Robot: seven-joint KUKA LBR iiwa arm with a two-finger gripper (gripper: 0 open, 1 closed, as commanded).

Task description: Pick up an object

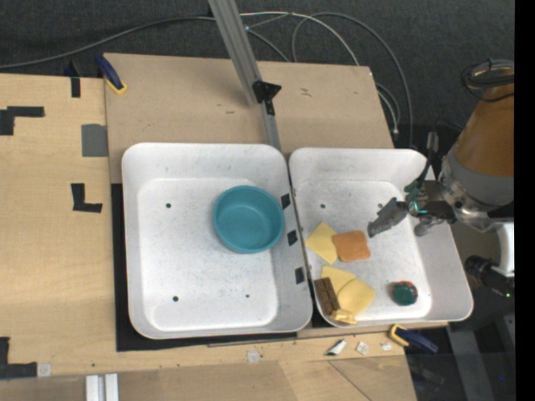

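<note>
The gripper [386,220] was seen low over the right bin [435,303], reaching in from the right, its dark fingers pointed toward the bin's middle. Whether those fingers were apart or together could not be told, and nothing was seen between them.

The nearest candidate was an orange-brown square block [351,246], lying flat just beside the gripper tip. A yellow piece [322,242] touched the block's left edge; two more yellow pieces [349,289] and a dark brown bar [326,295] lay nearer the front wall. A small dark green object [405,292] sat apart at the front right. A teal bowl [247,218] stood in the left bin [150,224].

The step in hand was judged to be the approach. For a clean grasp, one isolated target was to be preferred — the green object or the block — with the jaws centred over it and lowered straight down, so that neighbouring pieces were not caught.
</note>
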